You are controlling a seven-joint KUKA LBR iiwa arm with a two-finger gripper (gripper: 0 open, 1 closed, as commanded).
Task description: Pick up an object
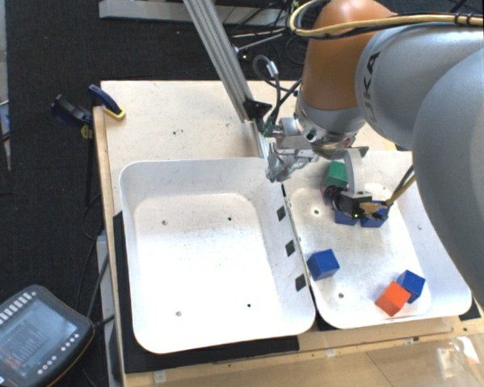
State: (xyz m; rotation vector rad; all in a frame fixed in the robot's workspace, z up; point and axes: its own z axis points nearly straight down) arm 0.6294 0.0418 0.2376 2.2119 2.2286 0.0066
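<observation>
The gripper (278, 172) hangs over the right bin's (442, 303) left rim. Its finger state cannot be told. The blue cube (322, 264) sits just inside that rim.

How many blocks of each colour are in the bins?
Blue block, blue block, blue piece partly hidden by the arm: 3
Orange block: 1
Green block: 1
Total: 5
</observation>
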